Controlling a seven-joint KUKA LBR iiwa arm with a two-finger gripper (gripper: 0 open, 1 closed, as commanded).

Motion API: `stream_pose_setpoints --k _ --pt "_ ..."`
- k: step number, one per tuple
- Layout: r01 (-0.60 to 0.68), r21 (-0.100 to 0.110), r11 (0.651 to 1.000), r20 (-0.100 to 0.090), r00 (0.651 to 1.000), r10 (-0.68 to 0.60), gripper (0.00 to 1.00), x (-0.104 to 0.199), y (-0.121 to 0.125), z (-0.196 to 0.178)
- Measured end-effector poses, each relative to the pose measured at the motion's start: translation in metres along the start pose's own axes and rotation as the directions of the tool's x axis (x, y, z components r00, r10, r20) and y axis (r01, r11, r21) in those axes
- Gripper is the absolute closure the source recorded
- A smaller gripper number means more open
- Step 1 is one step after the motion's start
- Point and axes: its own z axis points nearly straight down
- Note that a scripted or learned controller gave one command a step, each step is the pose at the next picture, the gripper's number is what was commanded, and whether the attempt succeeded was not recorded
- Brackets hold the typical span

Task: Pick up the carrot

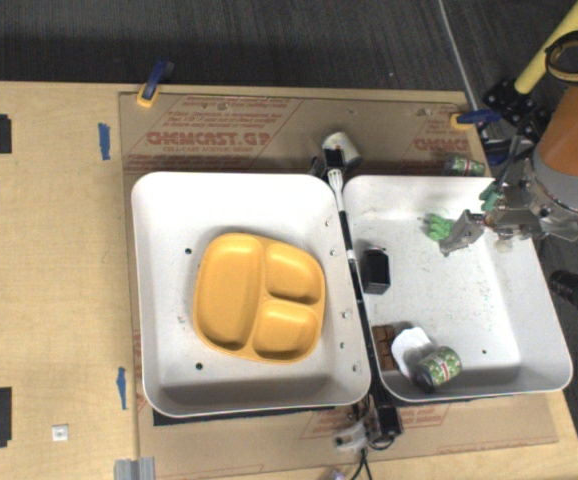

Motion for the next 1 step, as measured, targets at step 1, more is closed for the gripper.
stream_pose_setpoints --k 1 --pt "-0.064 0.001 0.998 0.0 0.998 0.064 0.0 0.08 -0.0196 0.0445"
